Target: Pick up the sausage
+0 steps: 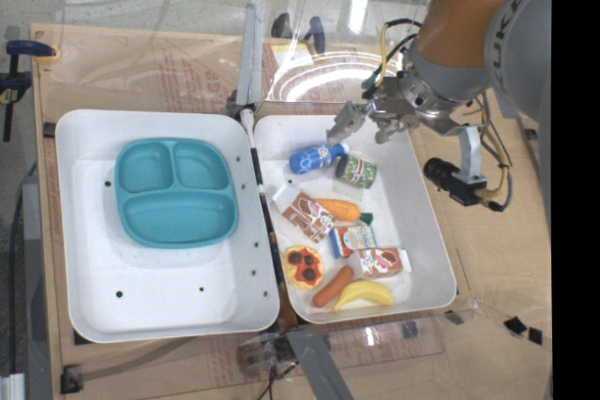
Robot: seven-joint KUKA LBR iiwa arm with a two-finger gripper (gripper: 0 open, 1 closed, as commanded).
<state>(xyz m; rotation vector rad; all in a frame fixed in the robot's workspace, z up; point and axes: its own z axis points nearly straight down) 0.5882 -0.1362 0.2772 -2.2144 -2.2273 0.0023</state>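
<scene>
you see the grey two-finger gripper (364, 125) above the far end of the right white bin (427, 211), fingers spread apart with nothing between them. the reddish-brown sausage (333, 287) lies at the near end of this bin, touching the yellow banana (365, 295), well apart from the gripper.

We saw the scene evenly and brightly lit from overhead, with soft, faint shadows. A ring-shaped glare (323, 80) lay on the clear sheet just beyond the right bin (427, 220), and a smaller bright patch (357, 13) sat farther back. The white bins came close to washing out, above all the left bin (84, 229). The picture was low in resolution and slightly soft; small printing on the packets was unreadable.
</scene>
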